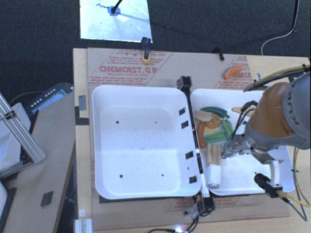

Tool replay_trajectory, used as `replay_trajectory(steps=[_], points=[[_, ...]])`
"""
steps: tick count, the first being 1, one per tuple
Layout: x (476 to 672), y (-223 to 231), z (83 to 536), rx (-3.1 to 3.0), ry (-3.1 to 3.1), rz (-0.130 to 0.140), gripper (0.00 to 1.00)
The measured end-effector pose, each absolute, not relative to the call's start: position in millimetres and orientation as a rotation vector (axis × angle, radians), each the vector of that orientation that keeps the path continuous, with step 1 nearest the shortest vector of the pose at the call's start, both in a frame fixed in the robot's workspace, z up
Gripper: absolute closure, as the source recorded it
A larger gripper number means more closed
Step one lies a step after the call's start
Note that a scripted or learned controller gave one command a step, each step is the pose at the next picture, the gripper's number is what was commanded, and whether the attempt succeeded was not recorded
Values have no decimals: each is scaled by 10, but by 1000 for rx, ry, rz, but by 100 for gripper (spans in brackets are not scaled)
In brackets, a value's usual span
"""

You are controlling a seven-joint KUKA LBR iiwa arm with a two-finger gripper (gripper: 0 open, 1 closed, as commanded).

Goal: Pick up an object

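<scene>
The right bin point(243, 171) holds a pile of objects along its left side. A dark green pod-shaped piece point(215, 111) lies at the top, and an orange-brown piece point(209, 125) sits below it. A light green piece point(217, 136) lies across the middle. A wooden peg point(213, 153) and a white cylinder point(214, 175) lie lower down. My gripper point(228, 151) hangs low over the bin, just right of the wooden peg and below the light green piece. The grey and orange wrist point(269, 118) hides most of it.
The left bin point(107, 130) sits beside the right one, with a black divider strip point(192, 135) between them. An orange toy point(233, 72) lies on the bench behind the right bin. A yellow clamp point(146, 57) stands at the back edge.
</scene>
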State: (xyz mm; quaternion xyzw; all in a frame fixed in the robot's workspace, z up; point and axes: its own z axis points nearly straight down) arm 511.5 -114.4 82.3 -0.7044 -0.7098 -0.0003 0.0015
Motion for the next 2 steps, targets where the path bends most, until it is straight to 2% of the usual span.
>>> replay_trajectory(steps=[1, 2], points=[[5643, -1124, 2214, -2225, -2242, -18, 100], [4837, -862, 797, -2217, -2218, 3, 100]])
